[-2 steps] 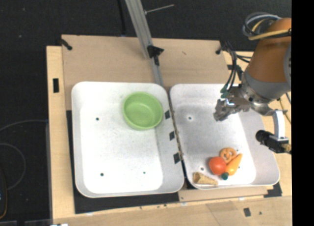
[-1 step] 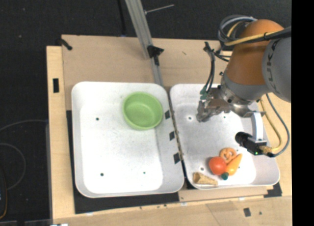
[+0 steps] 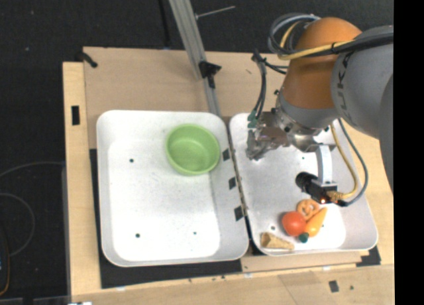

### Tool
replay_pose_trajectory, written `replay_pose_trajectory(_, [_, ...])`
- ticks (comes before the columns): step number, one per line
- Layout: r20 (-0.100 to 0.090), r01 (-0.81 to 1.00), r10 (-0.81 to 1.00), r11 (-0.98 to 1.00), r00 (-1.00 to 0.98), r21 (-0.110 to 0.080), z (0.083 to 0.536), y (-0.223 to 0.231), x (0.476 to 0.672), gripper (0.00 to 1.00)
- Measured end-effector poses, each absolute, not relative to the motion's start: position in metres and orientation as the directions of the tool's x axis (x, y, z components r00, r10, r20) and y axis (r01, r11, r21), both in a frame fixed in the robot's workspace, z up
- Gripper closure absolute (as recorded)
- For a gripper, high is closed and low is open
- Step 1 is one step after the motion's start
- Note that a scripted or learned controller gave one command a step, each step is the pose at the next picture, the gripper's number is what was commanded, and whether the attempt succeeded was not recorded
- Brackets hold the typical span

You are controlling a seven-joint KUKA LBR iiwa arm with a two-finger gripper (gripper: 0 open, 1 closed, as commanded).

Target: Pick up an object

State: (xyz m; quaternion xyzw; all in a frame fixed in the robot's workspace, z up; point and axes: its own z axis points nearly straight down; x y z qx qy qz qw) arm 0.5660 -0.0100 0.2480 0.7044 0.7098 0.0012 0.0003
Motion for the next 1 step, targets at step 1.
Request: replay_pose_trajectory(1, [0.002, 1.000, 1.000, 0.008, -0.008, 0.002, 0.2504, 0.0453, 0.5665, 1.00])
